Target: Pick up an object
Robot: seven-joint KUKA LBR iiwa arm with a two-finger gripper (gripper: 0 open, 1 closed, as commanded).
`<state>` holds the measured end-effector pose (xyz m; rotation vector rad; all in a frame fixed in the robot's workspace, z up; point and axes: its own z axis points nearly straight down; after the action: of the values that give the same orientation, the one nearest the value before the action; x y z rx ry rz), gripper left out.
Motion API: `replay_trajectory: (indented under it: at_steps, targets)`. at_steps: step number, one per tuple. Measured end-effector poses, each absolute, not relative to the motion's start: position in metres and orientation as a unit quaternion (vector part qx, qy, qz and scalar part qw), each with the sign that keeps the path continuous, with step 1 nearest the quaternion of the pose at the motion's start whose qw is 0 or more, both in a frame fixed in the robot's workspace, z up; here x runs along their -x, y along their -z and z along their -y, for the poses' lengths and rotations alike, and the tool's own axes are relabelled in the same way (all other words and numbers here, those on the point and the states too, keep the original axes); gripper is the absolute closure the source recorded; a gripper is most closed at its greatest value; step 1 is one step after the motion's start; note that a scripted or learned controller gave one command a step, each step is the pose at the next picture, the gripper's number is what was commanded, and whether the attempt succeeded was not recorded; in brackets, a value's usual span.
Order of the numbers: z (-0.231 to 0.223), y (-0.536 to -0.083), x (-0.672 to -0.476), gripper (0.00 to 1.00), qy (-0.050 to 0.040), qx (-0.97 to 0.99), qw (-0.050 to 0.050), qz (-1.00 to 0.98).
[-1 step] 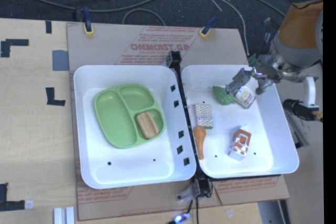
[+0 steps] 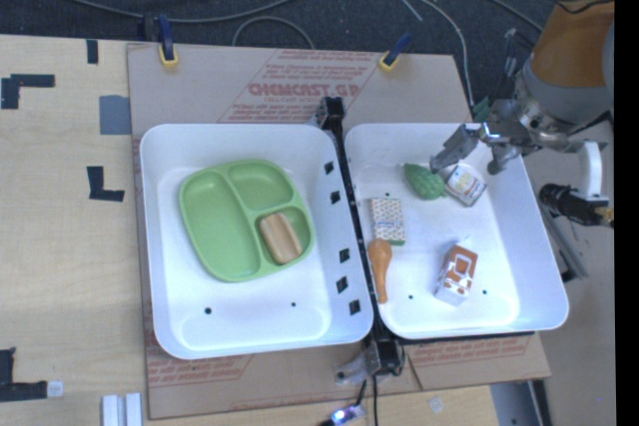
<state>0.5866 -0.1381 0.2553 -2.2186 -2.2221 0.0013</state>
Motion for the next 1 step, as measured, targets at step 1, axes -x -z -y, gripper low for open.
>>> replay_trajectory:
  at_steps: [1]
  targets:
    - [0.1427, -0.2073, -0.5930, 0.00, -0.0022, 0.707, 0.001, 0.707]
